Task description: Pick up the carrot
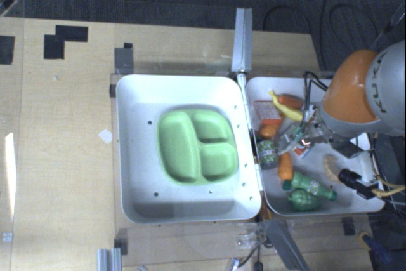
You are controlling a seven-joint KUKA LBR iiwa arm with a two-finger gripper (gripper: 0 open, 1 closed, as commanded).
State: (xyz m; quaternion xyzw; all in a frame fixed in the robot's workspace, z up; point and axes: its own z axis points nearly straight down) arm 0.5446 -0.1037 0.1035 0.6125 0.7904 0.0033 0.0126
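The end effector (297,138) hovers just above the carrot (285,165) in the right bin (365,206); its grip state is unclear.

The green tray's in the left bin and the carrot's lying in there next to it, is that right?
Not quite. The camera view shows the green tray in the left bin, but the carrot lies in the right bin, below the hand and above a green bottle.
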